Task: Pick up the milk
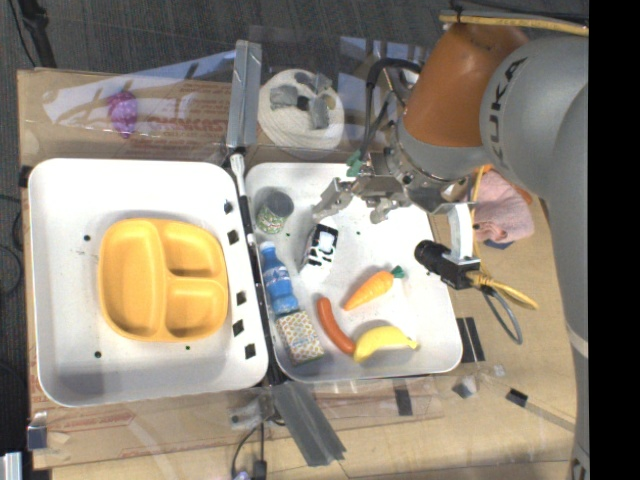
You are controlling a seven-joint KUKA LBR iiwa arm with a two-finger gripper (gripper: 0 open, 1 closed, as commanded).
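milk [322,245] sits just below-left of my hand [362,199], w/ its long axis tilted, near upright in view. hand hovers above it, spread wide, nothing gripped. milk's between the can [272,211] & carrot [372,288]; short drop down-left needed, i reckon.

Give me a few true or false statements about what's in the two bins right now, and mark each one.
1. The yellow divided tray sits in the left bin. True.
2. The carrot lies in the left bin. False: it lies in the right bin.
3. The claw hangs over the right bin, near the black-and-white milk carton. True.
4. The banana lies on the yellow tray. False: it lies in the right bin beside the sausage.
5. The water bottle lies along the right bin's left wall. True.
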